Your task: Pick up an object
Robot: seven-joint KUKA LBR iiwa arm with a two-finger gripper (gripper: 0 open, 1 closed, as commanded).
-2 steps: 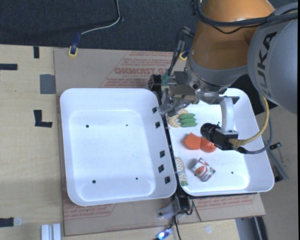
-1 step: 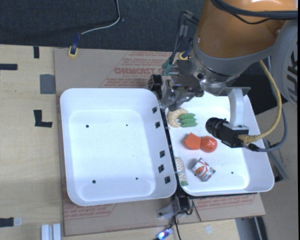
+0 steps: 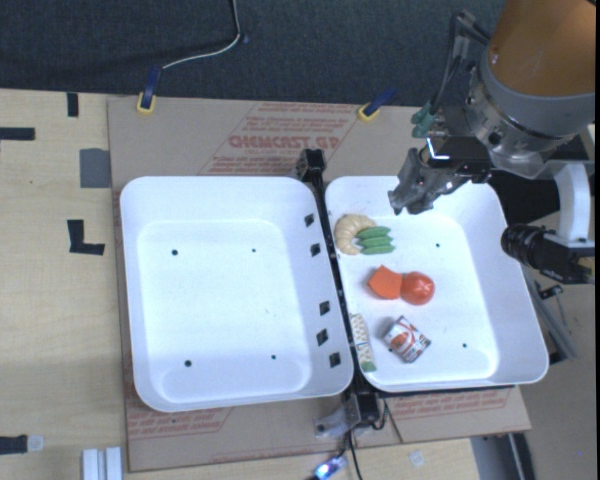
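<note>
Hovering above the right bin (image 3: 480,218), the tool (image 3: 408,204) holds nothing; its opening cannot be told.

I see two white bins side by side, the left bin (image 3: 220,298) and the right bin (image 3: 500,298). They sit on a brown cardboard sheet (image 3: 270,138). A white cable (image 3: 215,48) runs over the dark floor at the top. Black tape marks (image 3: 80,236) are stuck on the wooden bench (image 3: 40,328).
</note>
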